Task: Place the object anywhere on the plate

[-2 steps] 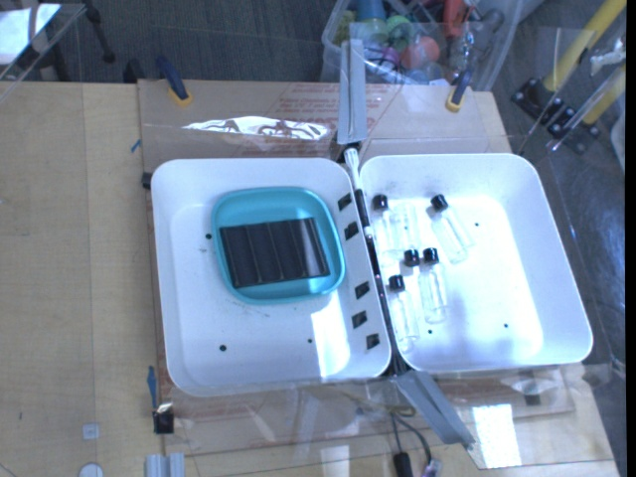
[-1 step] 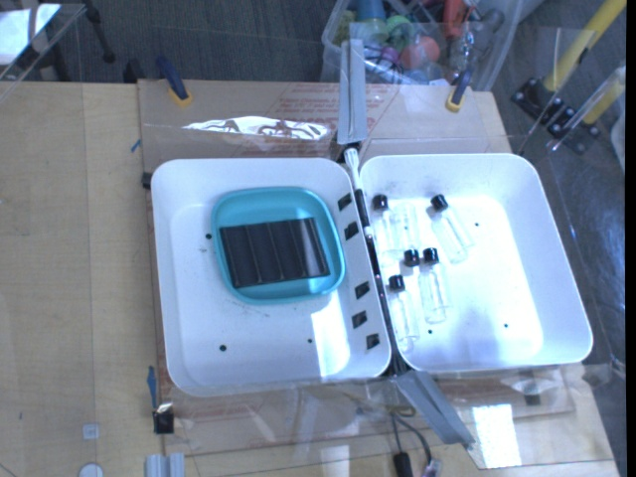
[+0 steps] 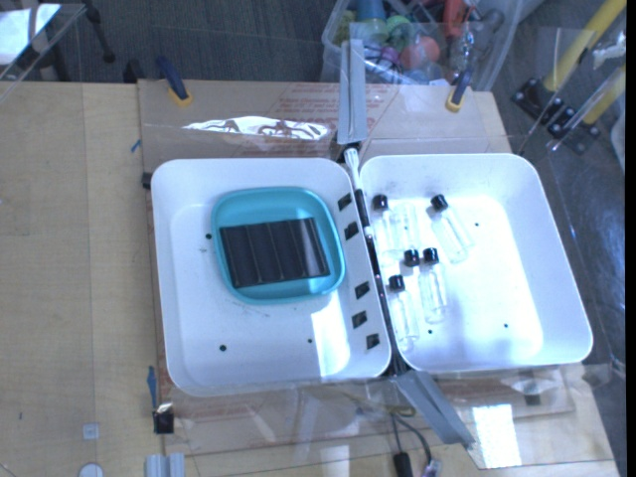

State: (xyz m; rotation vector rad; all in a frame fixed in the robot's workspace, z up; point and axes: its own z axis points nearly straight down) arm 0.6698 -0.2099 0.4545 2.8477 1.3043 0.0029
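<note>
A teal plate (image 3: 235,211) with rounded corners lies in the left white bin (image 3: 189,346), a little behind its middle. A dark ridged panel (image 3: 273,251) covers the plate's floor. In the right white bin (image 3: 556,306), several small clear bottles with black caps lie close together near the left wall. One such bottle (image 3: 452,232) lies furthest back and right, and another (image 3: 434,288) is nearer the front. Nothing rests on the plate apart from the dark panel.
Black clips (image 3: 360,288) line the wall where the two bins meet. A clear tub of colourful toys (image 3: 427,18) stands behind the bins. A crumpled foil strip (image 3: 253,127) lies on the cardboard behind the left bin. Bare wooden bench (image 3: 70,266) spreads to the left.
</note>
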